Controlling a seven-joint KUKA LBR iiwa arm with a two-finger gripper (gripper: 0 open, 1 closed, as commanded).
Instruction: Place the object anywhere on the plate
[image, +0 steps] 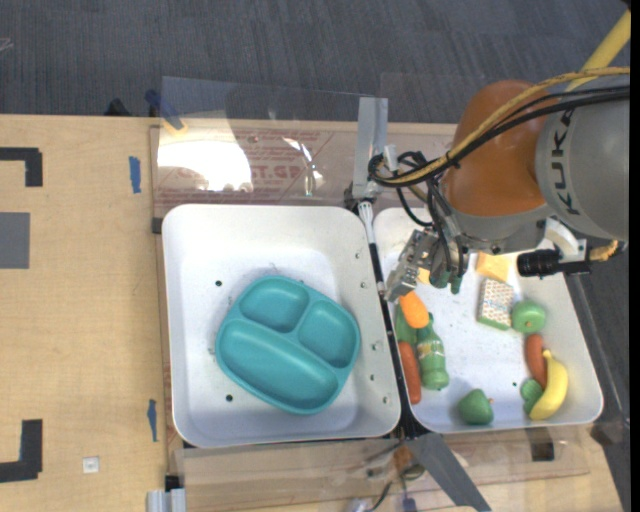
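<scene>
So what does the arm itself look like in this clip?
The arm is a bulky grey cylinder with dark KUKA lettering on its side and a rounded orange band above the wrist. Black and yellow cables loop across the band toward the gripper, a small metallic assembly with dark parts.

Grey arm (590, 170) with black KUKA lettering, orange band (495, 165), yellow and black cables (520, 100), metallic gripper (425, 268).

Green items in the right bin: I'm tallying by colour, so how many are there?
3 at least: a green bottle beside the carrot, a green pepper at the front, a green apple farther right. The arm may hide more.
</scene>
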